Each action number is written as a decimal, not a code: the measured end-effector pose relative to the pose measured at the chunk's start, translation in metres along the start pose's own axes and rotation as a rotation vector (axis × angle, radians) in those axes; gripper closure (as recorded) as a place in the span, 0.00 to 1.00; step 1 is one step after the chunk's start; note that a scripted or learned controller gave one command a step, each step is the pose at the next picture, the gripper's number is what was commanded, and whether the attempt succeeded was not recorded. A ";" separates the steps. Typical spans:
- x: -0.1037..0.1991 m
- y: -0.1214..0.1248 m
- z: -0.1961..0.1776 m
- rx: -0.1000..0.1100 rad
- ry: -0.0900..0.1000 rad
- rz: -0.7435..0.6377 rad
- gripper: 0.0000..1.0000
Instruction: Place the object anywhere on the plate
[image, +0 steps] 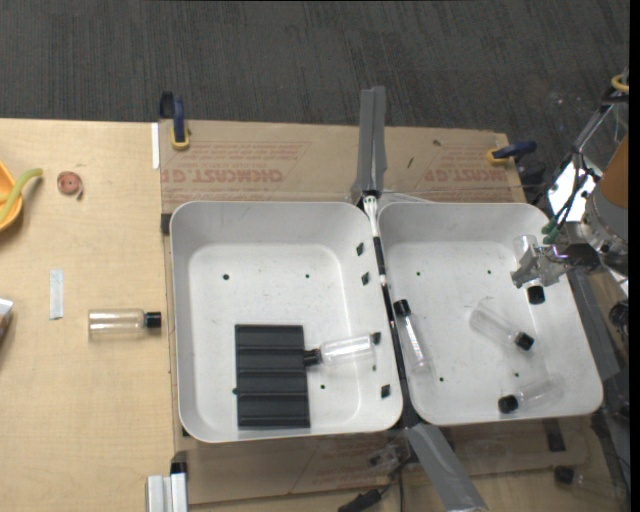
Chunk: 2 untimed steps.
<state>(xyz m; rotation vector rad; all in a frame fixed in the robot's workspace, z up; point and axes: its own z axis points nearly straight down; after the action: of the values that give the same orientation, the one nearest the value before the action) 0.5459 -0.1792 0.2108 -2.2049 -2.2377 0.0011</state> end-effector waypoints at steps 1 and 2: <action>0.000 0.000 0.000 0.000 0.000 0.000 0.00; -0.045 0.084 0.010 -0.001 -0.002 -0.335 0.00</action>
<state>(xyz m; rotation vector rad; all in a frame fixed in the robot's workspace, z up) 0.6302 -0.2225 0.2007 -1.8022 -2.5754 0.0025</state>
